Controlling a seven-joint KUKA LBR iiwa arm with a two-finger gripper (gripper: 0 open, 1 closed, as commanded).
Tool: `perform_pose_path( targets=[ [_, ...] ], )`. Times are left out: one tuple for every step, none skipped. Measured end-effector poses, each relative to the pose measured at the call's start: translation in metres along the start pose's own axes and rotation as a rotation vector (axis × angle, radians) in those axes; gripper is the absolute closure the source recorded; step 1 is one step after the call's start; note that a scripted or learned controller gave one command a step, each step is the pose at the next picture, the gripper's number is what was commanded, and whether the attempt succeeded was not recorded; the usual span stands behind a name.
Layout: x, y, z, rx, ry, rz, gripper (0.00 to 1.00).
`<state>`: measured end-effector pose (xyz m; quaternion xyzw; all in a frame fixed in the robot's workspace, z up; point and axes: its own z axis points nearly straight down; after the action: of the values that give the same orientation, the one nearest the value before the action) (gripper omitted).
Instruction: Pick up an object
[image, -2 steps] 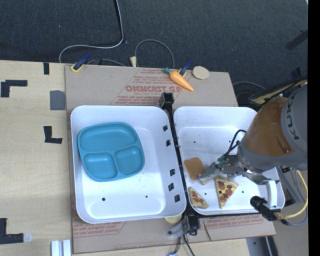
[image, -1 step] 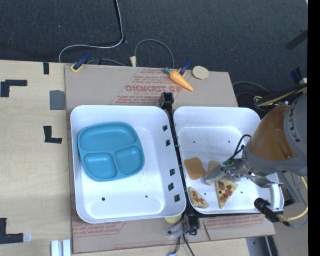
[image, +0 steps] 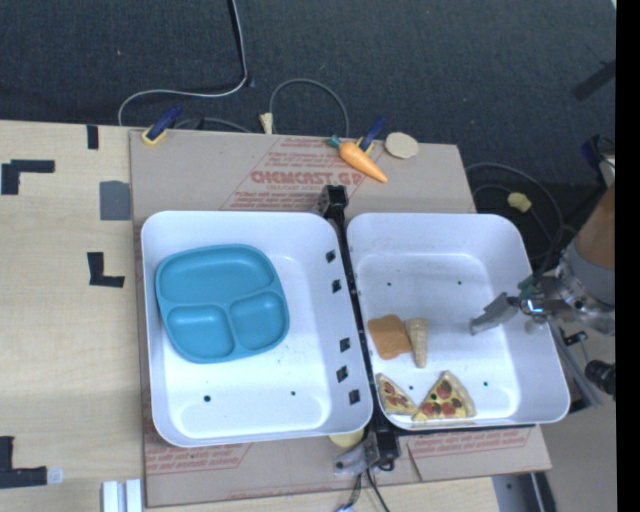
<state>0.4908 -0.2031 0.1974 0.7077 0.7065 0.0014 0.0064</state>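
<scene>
The right bin (image: 505, 245) holds a brown toast-like piece (image: 388, 335) with a pale beige piece (image: 417, 342) right beside it. Two pizza slices (image: 395, 395) (image: 447, 397) lie near that bin's front wall. My gripper (image: 497, 312) hangs over the right side of this bin, to the right of the toast piece and apart from it. Nothing is seen in its grasp. The grey arm with its orange band enters from the right edge.
The left bin (image: 300, 400) carries a blue divided plate (image: 222, 302). Behind the bins, on the cardboard, lie a toy carrot (image: 362, 160) and a beige disc (image: 402, 146). A small yellow item (image: 518, 201) sits by the cables at the right.
</scene>
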Motion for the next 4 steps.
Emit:
perform_pose_path(
  targets=[
    [0.056,0.05,0.073,0.015,0.009,-0.009,0.0],
    [0.114,0.053,0.106,0.016,0.01,-0.007,0.0],
    [0.074,0.046,0.11,0.007,0.009,-0.001,0.0],
    [0.11,0.099,0.111,0.005,0.004,-0.006,0.0]
  ],
)
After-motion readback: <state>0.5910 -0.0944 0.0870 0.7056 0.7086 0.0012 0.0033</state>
